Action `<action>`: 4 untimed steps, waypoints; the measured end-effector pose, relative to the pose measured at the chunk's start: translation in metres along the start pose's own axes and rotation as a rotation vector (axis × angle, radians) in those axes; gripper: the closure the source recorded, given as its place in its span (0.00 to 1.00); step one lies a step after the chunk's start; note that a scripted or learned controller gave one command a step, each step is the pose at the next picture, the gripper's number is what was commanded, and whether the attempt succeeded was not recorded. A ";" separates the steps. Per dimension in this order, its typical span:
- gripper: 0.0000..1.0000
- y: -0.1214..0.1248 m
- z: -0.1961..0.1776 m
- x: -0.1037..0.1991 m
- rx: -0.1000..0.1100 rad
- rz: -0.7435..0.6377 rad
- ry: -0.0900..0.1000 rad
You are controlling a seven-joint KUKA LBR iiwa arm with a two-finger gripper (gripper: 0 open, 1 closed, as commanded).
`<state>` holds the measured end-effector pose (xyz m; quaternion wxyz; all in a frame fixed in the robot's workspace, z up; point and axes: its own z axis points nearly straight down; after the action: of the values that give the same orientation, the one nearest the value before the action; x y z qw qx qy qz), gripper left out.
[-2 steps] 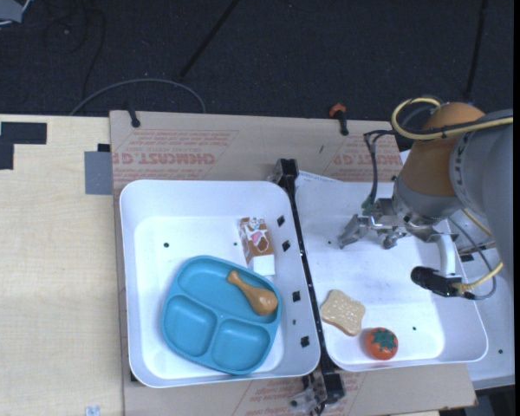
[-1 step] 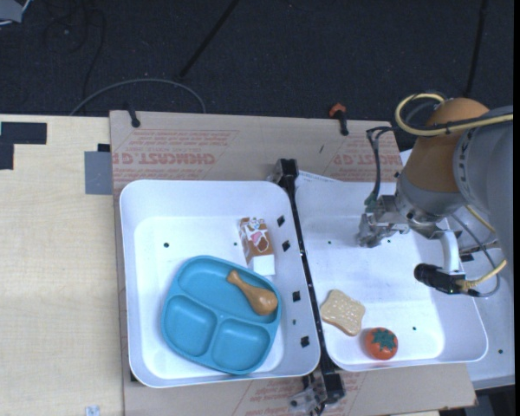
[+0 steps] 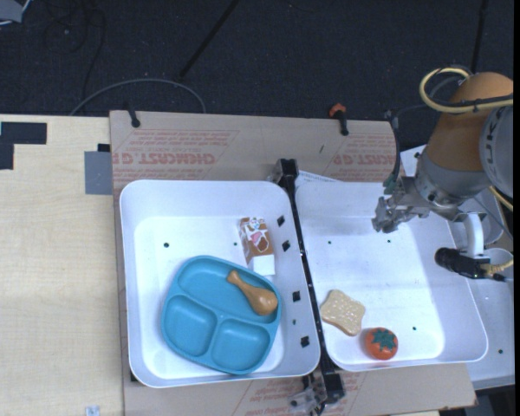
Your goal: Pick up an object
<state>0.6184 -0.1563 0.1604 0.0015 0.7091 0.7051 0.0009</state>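
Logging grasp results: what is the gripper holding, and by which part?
Nothing visible: the gripper hangs over bare floor of the right white bin, away from every object.

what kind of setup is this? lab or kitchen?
Likely a robot lab bench, not a kitchen: two white bins clamped on cardboard, toy food such as a tomato and chicken leg, and loose cables on the floor.

Bench [image 3: 43, 258] with 2 bins [image 3: 147, 232]

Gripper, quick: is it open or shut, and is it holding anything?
Gripper: cannot be told if open or closed; it hangs over the right bin, nothing seen in it.
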 end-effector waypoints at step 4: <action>1.00 -0.057 -0.070 0.140 0.009 -0.009 0.003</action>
<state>0.5621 -0.0155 0.2300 -0.0027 0.7058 0.7084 -0.0012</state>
